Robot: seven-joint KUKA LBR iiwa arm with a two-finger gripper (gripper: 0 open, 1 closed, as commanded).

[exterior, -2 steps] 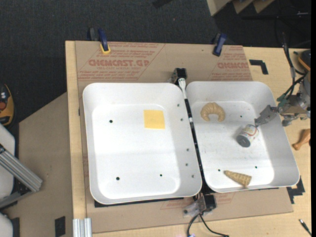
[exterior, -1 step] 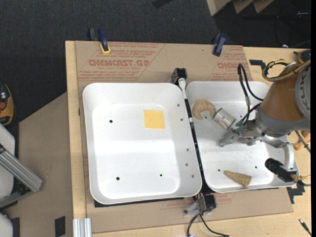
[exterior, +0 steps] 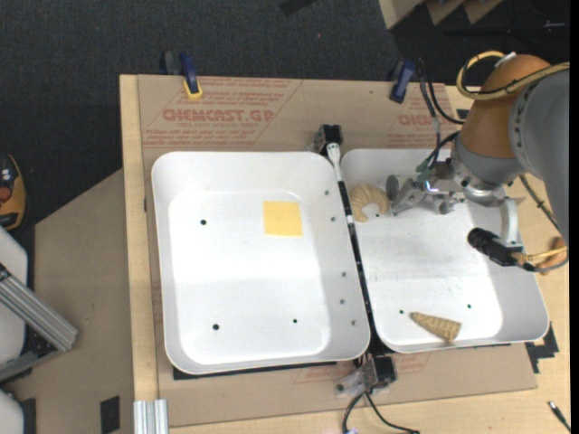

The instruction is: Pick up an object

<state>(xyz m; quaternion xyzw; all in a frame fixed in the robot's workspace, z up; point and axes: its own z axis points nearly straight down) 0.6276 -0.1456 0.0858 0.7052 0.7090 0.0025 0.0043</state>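
A: Bench surface is brown board with red printed lettering, two shallow white bins on it, glossy plastic, rounded corners. Left bin (exterior: 181,269) holds one flat yellow square (exterior: 282,217), matte, thin like a sponge sheet or cheese slice, lying toward the upper middle.

B: And the right bin (exterior: 452,269)?

A: Two items. A pale tan lumpy piece (exterior: 366,201), rough-surfaced, rounded, sits at the upper left against the dividing wall. A tan cone (exterior: 436,325), ridged like a wafer, lies on its side near the front edge, point toward the left.

B: Arm position?

A: Grey body with orange band at upper right, wrist down over the right bin's back portion. Gripper (exterior: 407,193) is metallic, low, pointing left toward the lumpy piece, just beside it.

B: Fingers?

A: Cannot tell how far apart they stand; the metal parts blur together. Nothing visibly between them. The lumpy piece rests on the bin floor, cone well apart from the gripper.
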